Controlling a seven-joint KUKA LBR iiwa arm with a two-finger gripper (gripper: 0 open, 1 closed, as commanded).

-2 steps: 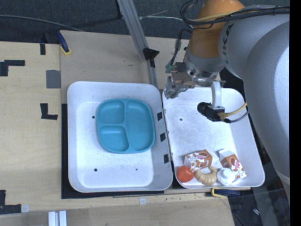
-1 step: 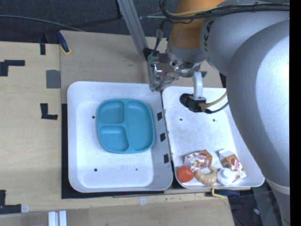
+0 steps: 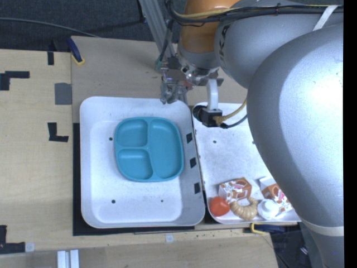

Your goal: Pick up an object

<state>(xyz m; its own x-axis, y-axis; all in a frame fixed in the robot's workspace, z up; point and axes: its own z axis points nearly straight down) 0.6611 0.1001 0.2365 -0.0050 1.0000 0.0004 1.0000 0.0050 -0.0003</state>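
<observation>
The gripper (image 3: pixel 170 94) hangs over the far rim of the left bin (image 3: pixel 95 149), near the top centre of the frame, below the arm's orange band (image 3: pixel 209 4). Whether it is parted or closed, and whether it has anything, cannot be told; it is small and dark against the bench. In the left bin lies a blue divided plate (image 3: pixel 149 149), flat, with three compartments. The right bin (image 3: pixel 223 155) holds a cluster at its lower edge: a red tomato-like piece (image 3: pixel 219 206), a tan croissant shape (image 3: pixel 245 209), a white piece (image 3: pixel 267 209) and two red-and-white packets (image 3: pixel 236 189) whose printing is too blurred to read. The grey arm covers the frame's right side.
</observation>
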